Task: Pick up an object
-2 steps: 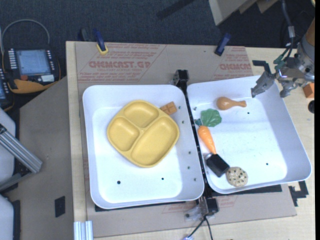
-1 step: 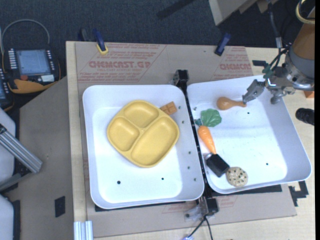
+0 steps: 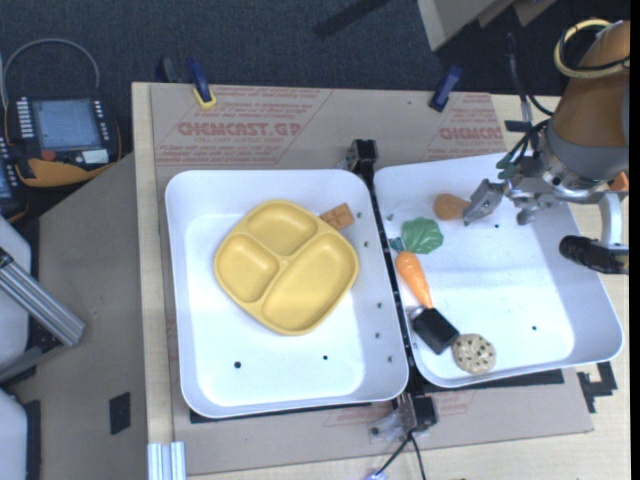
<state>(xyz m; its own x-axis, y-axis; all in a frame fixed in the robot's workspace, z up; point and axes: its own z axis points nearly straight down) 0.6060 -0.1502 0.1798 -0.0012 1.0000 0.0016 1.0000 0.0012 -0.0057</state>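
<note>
Right now my end effector hovers spread wide, holding nothing, just beside the tan potato in the right bin.

Both bins are white, the divided plate yellow, the carrot orange, the leaf green, the cookie tan with dark specks.
</note>
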